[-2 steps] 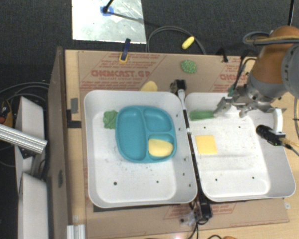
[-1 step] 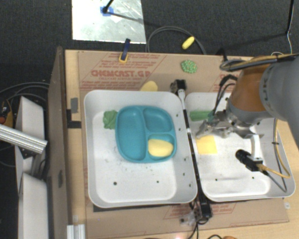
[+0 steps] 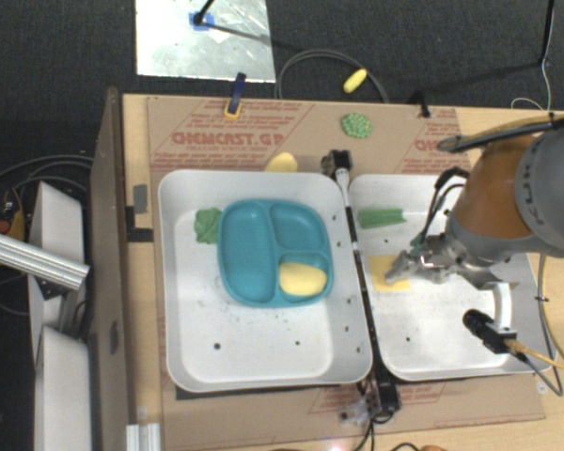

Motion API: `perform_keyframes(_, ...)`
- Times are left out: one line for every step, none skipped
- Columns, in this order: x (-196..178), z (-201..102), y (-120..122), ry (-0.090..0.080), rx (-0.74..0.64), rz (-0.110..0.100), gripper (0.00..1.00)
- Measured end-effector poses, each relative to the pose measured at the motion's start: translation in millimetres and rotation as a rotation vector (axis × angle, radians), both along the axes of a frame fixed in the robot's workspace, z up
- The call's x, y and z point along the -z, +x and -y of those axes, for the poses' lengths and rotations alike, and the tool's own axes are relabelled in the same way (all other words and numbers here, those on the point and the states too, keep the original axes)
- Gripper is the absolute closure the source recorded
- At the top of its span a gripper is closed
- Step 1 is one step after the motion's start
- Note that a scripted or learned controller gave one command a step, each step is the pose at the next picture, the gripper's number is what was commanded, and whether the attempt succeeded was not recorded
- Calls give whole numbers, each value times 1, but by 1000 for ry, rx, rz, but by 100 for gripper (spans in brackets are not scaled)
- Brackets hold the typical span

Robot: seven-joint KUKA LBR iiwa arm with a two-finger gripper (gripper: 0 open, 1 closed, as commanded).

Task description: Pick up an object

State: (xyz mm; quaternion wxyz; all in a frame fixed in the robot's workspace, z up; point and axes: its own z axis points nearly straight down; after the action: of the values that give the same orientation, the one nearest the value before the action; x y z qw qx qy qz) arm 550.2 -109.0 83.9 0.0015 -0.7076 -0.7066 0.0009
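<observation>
The flat yellow piece (image 3: 391, 274) lies on the floor of the right bin (image 3: 432, 360), right of frame centre, not yet lifted. The gripper (image 3: 404, 269) is low over its edge; whether it has closed on anything I cannot tell. The lift remains.

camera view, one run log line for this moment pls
arm: over right bin | gripper: at flat yellow piece | green strip: right bin | blue tray: left bin, holds yellow lump
</observation>
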Motion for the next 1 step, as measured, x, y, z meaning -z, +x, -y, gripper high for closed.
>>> perform_keyframes(-1,62,-2,-4,2,5,0)
